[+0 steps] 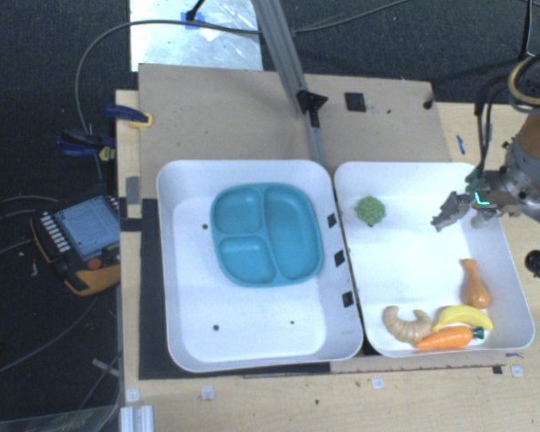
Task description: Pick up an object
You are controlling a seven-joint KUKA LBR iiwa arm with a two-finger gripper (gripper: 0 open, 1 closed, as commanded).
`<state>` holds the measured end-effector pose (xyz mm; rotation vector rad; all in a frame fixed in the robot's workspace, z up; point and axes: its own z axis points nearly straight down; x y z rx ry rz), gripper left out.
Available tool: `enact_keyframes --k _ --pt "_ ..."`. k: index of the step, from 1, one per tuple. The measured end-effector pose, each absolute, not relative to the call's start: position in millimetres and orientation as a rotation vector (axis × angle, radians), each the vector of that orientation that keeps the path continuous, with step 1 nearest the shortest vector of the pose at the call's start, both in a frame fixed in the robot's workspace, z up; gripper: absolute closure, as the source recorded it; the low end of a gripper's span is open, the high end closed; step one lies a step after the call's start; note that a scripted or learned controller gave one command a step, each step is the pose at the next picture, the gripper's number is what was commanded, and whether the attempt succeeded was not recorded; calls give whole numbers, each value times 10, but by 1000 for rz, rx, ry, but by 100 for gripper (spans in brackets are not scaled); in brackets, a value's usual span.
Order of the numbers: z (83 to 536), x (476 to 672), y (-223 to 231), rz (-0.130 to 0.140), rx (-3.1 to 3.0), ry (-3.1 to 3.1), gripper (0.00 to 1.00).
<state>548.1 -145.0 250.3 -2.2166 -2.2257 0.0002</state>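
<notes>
Where the arm reaches in over the right bin (414, 268), the gripper (450, 212) hangs above the bin's upper right part, its dark fingers (445, 219) pointing down and toward the bin's middle. Whether those fingers are open or shut I cannot tell, because they show as one small dark cluster; nothing is seen between them.

Taking the right bin as the landmark, the things to pick lie as follows. A small green broccoli piece (370, 210) sits on the bin's white floor near its upper left corner, well apart from the gripper. An orange-brown pear-shaped piece (474, 284) lies near the bin's right wall, below the gripper and apart from it. Along the bin's lower wall three pieces are bunched together: a tan curved piece (403, 321) on the left, an orange carrot (444, 338) touching it along the bottom, and a yellow banana (463, 317) just above the carrot toward the bin's lower right corner.

Just beside the right bin, on its left, stands the left bin (184, 331), and a blue divided plate (267, 233) with three compartments lies in it. Both bins rest on the brown desk (234, 106).
</notes>
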Motion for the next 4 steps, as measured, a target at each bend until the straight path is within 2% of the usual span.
enact_keyframes --k 1,4 --pt "2513 5486 -1450 -2 -2218 -2227 0" --pt "900 5426 -1394 2 -2219 -2221 0"
